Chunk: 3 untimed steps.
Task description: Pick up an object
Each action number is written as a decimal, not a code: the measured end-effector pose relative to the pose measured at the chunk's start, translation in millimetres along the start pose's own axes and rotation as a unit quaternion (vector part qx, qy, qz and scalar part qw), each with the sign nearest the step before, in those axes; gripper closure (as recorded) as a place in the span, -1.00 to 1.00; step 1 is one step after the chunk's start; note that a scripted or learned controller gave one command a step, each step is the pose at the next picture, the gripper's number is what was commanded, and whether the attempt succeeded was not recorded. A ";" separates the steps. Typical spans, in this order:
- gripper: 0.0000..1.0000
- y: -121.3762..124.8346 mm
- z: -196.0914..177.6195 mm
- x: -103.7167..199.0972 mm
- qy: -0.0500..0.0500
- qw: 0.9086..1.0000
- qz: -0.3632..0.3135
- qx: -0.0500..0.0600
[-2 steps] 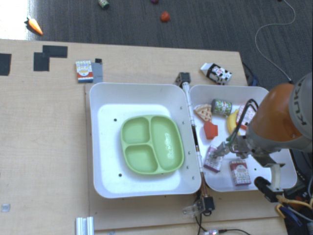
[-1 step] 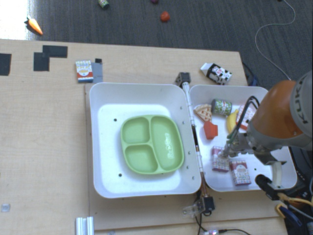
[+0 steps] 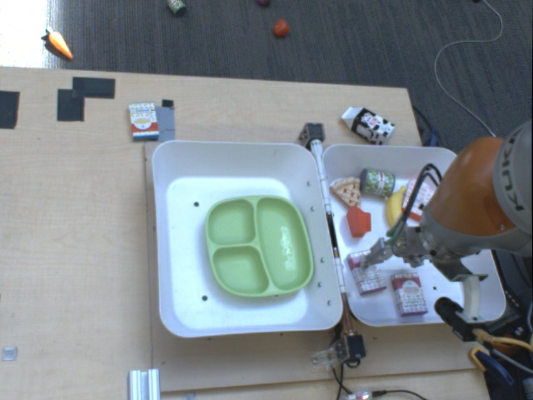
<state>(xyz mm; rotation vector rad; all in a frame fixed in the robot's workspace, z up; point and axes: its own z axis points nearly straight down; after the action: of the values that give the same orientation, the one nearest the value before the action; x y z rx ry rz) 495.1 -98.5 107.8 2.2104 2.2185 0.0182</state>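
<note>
Tool (image 3: 376, 252): over right bin (image 3: 491, 302), near its left wall; grip state cannot be told | green divided plate (image 3: 258, 246): centre of left bin (image 3: 179, 223).

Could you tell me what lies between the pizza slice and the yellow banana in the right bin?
In the camera view, a green can lies between the pizza slice and the banana, toward their far ends.

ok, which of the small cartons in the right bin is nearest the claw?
The pinkish carton at the claw tip, left of the red-and-white carton.
</note>
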 end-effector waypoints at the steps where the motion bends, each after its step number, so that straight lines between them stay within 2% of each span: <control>1: -1.00 -2.6 17.6 13.6 -0.003 1.000 0.002 -0.003; 2: 1.00 0.5 5.3 16.7 0.000 1.000 0.000 -0.006; 3: -1.00 0.4 5.4 16.5 0.000 1.000 0.000 -0.006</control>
<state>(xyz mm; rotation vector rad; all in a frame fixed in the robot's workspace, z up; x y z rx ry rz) 495.5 -82.0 102.5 2.2048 2.2122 0.0297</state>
